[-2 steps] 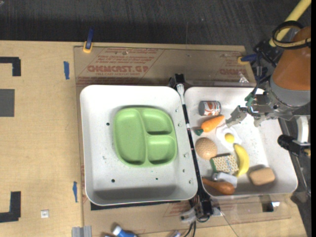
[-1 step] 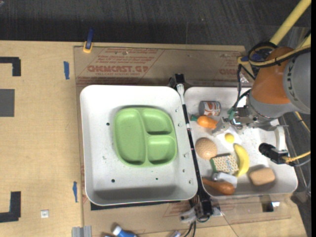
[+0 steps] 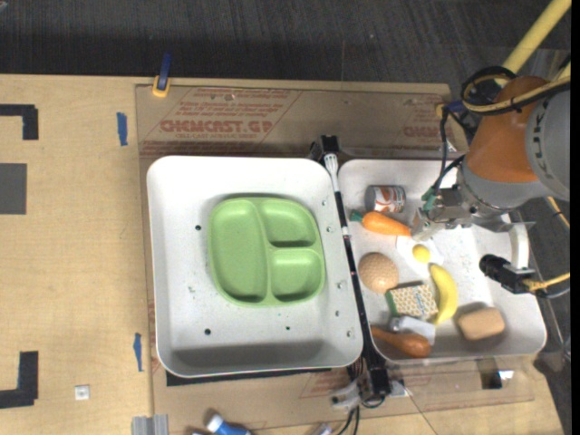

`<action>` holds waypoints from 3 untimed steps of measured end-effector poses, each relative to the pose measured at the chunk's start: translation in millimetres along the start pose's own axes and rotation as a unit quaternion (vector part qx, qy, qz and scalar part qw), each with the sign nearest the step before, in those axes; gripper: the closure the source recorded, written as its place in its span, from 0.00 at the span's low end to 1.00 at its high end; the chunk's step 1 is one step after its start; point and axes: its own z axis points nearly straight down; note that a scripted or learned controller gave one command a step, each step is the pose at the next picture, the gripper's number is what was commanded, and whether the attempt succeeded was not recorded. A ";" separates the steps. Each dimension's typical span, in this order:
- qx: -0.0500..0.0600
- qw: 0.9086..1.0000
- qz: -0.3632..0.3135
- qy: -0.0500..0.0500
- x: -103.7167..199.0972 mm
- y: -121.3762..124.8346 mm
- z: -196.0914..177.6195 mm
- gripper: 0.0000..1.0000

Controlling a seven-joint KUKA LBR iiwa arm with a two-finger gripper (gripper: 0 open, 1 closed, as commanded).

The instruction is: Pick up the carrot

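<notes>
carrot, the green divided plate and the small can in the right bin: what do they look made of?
Orange tapered carrot: looks like moulded plastic toy food, smooth and evenly coloured with a slight sheen. Green three-compartment plate: probably matte plastic, uniform colour, soft rounded dividers. Small cylindrical can: likely metal with a printed red and white label, lying on its side; too small to be certain.
</notes>
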 end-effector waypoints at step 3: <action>-0.005 0.980 0.198 -0.001 23.5 27.9 25.0 0.00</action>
